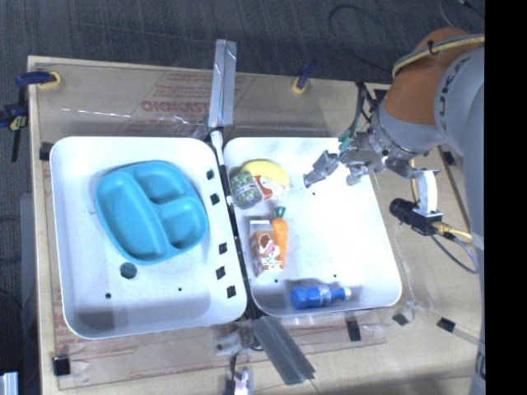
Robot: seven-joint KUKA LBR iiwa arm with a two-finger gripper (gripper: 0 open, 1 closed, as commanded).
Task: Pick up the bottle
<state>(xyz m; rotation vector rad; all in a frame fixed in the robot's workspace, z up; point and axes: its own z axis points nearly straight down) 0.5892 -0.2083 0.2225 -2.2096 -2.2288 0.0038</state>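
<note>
A blue bottle (318,295) with a white cap lies on its side near the front wall of the right bin (375,220), cap pointing right. My gripper (336,172) hovers over the back part of the same bin, well behind the bottle. Its two fingers are spread open with nothing between them.
Along the right bin's left side lie a yellow fruit (268,171), a round greenish can (244,188), a toy carrot (281,230) and a small printed carton (265,250). The left bin (74,286) holds a blue divided plate (152,208). A metal divider runs between the bins.
</note>
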